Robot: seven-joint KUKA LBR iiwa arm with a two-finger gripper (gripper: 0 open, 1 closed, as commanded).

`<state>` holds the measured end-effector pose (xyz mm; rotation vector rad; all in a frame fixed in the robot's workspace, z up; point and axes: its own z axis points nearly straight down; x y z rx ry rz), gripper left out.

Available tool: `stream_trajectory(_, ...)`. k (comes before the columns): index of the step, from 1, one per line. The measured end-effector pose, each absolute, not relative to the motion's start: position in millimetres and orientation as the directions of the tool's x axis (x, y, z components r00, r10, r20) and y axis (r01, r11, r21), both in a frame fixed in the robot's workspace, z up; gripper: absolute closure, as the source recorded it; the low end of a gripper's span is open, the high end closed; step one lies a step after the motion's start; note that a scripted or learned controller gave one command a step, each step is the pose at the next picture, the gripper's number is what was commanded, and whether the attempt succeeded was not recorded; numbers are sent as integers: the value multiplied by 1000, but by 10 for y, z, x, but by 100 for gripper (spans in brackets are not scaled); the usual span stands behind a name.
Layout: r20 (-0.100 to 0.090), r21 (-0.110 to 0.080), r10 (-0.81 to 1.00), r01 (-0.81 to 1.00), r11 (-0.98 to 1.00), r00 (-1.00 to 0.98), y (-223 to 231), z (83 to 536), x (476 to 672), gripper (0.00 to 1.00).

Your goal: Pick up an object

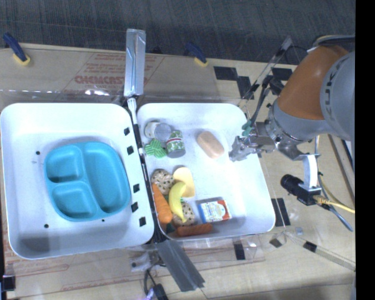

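A robot arm (319, 86) with a rounded, smooth casing. Its broad upper section is orange, a domed band that curves around the limb. Beside and below it the shell turns pale grey, with faint darker lettering running along the grey part at the far right. The wrist narrows to a grey metal collar. From it extends the gripper (240, 149), a small cluster of grey and silver metal parts with a tiny green spot on it. Thin dark cables run up from the wrist area.
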<state>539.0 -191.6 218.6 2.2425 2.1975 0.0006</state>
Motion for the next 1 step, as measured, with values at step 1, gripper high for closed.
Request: stream_trajectory(1,0,-1,1000,1000,-20,20,-1914,2173,5383,0)
